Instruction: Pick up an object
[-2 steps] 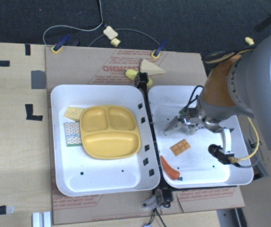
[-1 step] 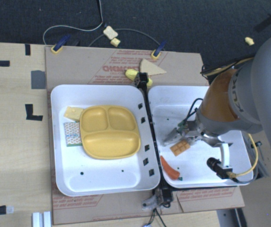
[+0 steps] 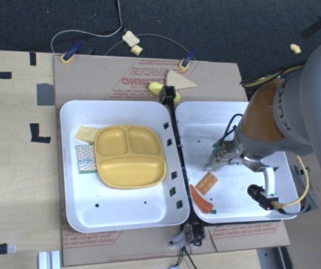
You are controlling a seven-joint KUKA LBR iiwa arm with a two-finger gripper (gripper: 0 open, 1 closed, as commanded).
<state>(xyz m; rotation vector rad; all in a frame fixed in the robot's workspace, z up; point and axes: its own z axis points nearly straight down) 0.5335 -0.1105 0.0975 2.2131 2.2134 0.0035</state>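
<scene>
- The grey arm's claw (image 3: 216,160) reaches low into the right shallow white bin (image 3: 227,214); whether it is open or closed cannot be told.
- A tan waffle-patterned cracker piece (image 3: 206,183) lies just below the claw, apart from it.
- An orange carrot-shaped toy (image 3: 200,200) rests near the cracker, by the bin's left wall.
- A yellow three-compartment plastic plate (image 3: 130,156) sits in the left white bin (image 3: 115,220).

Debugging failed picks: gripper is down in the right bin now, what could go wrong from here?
1. The gripper sits above the waffle, apart from it; closing here likely grabs nothing.
2. The waffle lies flat on the bin floor, so fingers may slide over it.
3. The carrot lies close beside the waffle near the bin wall; a descent could knock it or catch both.
</scene>
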